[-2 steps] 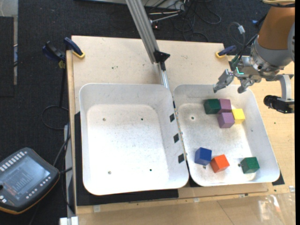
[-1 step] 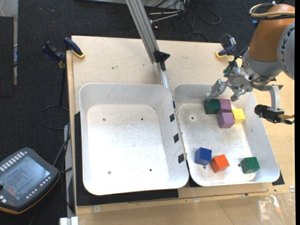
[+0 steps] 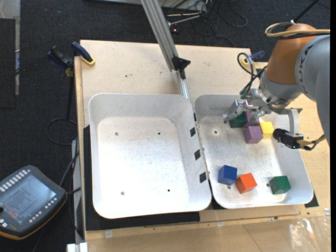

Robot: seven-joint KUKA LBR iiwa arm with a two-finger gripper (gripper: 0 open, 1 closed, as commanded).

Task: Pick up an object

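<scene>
Claw (image 3: 242, 112) sits low in the right bin (image 3: 294, 196), right over a dark green block (image 3: 239, 121); can't tell if it's clenched. Purple block (image 3: 253, 133) is just beside, yellow block (image 3: 266, 127) behind.

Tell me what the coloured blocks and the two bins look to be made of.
Blocks, such as the blue block and the orange block: probably painted wood or foam; flat matte colour, crisp edges, no glare. The left bin and right bin: likely moulded plastic; smooth white surface, rounded corners, thin curled rims, dark specks.
</scene>
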